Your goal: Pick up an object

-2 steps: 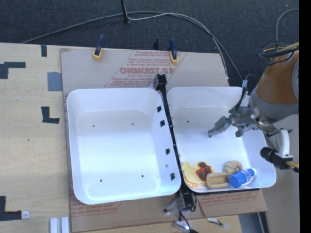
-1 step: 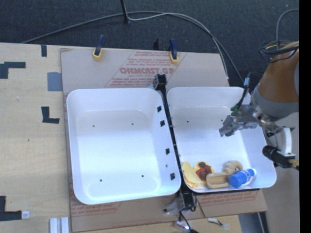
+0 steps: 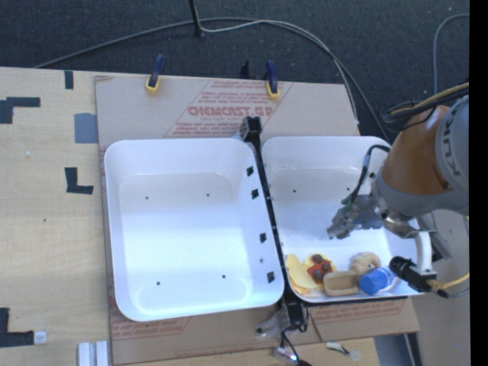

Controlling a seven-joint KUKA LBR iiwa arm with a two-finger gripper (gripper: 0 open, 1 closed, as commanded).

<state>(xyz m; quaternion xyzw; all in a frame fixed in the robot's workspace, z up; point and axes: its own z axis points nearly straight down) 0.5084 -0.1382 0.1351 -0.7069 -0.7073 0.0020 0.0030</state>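
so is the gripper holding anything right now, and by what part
Nothing seen in its hold. The gripper is over bare floor in the right bin, apart from the blue cylinder and tan block by its near wall.

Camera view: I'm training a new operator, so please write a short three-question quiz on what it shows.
1. Where in the right bin do the blue object and the tan block lie? A) along the view's bottom edge of the bin B) along its top edge C) in its middle
2. Fill in: the gripper is over the ___ bin.
3. True or false: in the view, the tan block lies right of the blue object.
Key: 1 A; 2 right; 3 false.
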